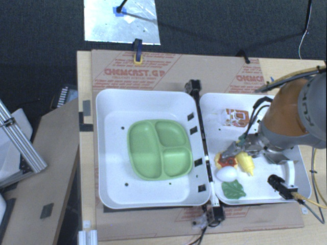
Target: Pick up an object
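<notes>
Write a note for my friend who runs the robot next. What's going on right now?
Gripper: low in the right bin, next to the food toys. Nothing visibly held.
Right bin: yellow piece, red-orange piece, white egg and green leafy piece bunched at the near left; orange-and-white packet further back.
Left bin: green divided plate.
Done: arm is down by the toys.
Left: grab one and lift it.
</notes>
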Tool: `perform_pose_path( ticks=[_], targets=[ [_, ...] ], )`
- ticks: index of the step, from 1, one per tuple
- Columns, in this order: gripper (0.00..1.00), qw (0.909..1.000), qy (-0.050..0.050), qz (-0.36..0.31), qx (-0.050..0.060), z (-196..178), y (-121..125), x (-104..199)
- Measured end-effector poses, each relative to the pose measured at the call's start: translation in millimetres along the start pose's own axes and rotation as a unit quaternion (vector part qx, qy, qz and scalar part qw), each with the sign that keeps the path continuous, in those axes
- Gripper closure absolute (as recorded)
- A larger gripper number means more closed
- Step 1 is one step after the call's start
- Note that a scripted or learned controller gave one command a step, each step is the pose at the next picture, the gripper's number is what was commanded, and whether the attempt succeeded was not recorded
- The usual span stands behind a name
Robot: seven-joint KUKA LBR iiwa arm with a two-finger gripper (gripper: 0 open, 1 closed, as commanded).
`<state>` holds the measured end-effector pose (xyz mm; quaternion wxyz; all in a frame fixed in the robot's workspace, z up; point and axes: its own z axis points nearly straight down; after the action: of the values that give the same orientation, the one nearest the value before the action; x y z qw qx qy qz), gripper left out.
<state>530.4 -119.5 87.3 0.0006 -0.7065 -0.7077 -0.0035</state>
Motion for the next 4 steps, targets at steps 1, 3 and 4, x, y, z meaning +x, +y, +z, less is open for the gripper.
perform_pose_path(
  ticks=[1, 3, 4],
  targets=[
    [1.0, 1.0, -0.001, -0.001, -0.008, -16.7, 5.4, 0.7],
    [1.0, 1.0, -0.004, -0.002, -0.002, -145.7, 10.4, -1.7],
    [1.0, 1.0, -0.003, -0.002, 0.0, -151.9, 11.4, -1.8]
  ],
)
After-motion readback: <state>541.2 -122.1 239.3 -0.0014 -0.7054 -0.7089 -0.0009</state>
